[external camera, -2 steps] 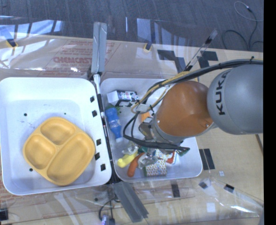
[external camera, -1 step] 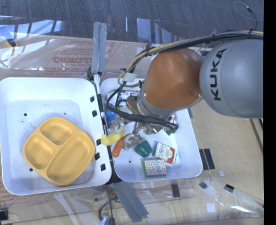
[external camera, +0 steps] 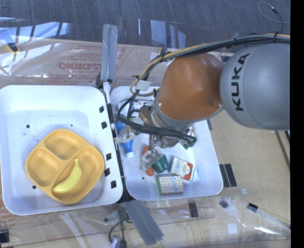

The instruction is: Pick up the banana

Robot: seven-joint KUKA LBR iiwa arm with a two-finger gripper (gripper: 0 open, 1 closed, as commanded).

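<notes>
The yellow banana [external camera: 69, 179] lies in the front compartment of a yellow divided plate [external camera: 48, 159], which rests in the left white bin [external camera: 17, 102]. My gripper [external camera: 150, 156] hangs low over the right bin [external camera: 209, 159], under the orange wrist band, among small items there. It is well to the right of the banana, across the divider between the bins. The big grey and orange arm hides much of the right bin's back half.
The right bin holds a blue and white tube [external camera: 127, 144], a dark green piece [external camera: 161, 164], a small orange piece [external camera: 149, 171], a white and orange carton [external camera: 183, 169] and a chequered box [external camera: 170, 185]. Cables [external camera: 128, 115] loop by the wrist.
</notes>
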